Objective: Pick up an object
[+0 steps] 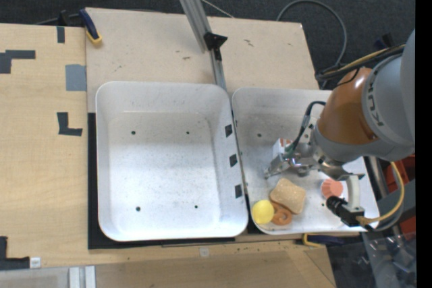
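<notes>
- My pincer (289, 164) is low in the right bin (260, 119), over its middle, just above the cluster of things at the near edge.
- From this slant I cannot tell how the pincer stands or whether it has anything in it; the metal parts blur together and the wrist covers much of it.
- Candidates, all in the right bin's near corner: a tan sponge-like block (288, 195), a yellow ball (262, 212) touching the bin's left wall, an orange ring-shaped piece (282, 217) tucked between them, and a pink round piece (331, 188) partly under my arm.
- Judgement: the tan block looks porous and soft, probably light; it should give under squeeze and not slip. Take it across its shorter sides.
- Judgement: the yellow ball looks smooth and may roll out; the wall beside it leaves little room on that side.
- Judgement: the orange ring lies flat and low, hard to get under.
- The left bin (115, 165) holds no candidate I can make out.
</notes>
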